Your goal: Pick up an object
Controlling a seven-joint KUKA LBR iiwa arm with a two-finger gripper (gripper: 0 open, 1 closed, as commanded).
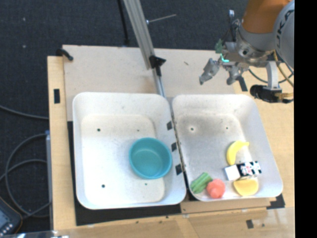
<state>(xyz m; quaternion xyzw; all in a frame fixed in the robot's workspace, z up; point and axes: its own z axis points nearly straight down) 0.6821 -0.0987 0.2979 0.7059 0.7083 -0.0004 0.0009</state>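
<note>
My gripper [221, 74] hangs above the bench just behind the far edge of the right bin [208, 133], its two fingers spread open with nothing between them. In the right bin's near corner lie a yellow banana [237, 150], a small white and black block [243, 170], a yellow wedge [246, 186], a red ball [215, 188] and a green piece [200, 182]. A teal bowl [150, 157] sits in the left bin [99, 133], near its right wall.
A slanted metal post [141, 29] rises behind the seam between the bins. Cables and a black fitting [265, 92] sit at the right, beside the arm. Bare bench lies behind both bins.
</note>
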